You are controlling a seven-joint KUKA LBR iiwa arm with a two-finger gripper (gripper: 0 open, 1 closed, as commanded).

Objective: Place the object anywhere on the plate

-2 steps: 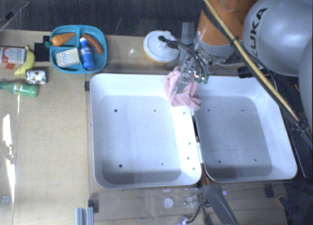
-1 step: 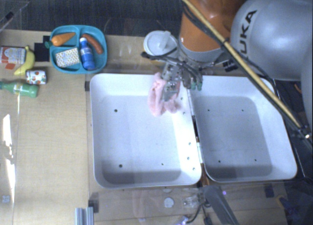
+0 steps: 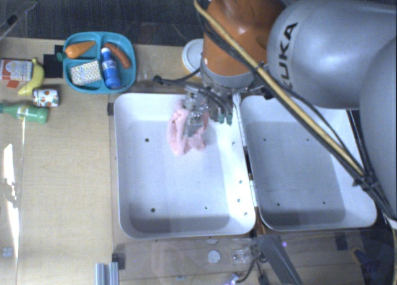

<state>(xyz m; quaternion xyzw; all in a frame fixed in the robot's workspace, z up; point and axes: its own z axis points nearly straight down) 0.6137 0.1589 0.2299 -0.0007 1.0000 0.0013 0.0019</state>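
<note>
**Spotter:** Where's the claw (image 3: pixel 200 118) right now?

**Me:** Low over the left bin (image 3: pixel 142 209), at its upper edge. The pink object (image 3: pixel 180 134) sits right at the tips, soft and crumpled like a rag. I can't tell whether the claw is apart or clamped on it; the wrist blocks my view.

**Spotter:** And the plate?

**Me:** I see a blue divided plate (image 3: pixel 127 73) on the tabletop (image 3: pixel 62 184), up and left of the bin, already carrying toy food. There's also a white rim (image 3: pixel 191 54) peeking out behind the arm.

**Spotter:** So how do we do this well?

**Me:** I'd want a firm pinch on the bulk of the pink thing, not a loose fold. Then lift straight up to clear the bin wall before heading for the plate, and release low so it doesn't flop off the edge.
</note>
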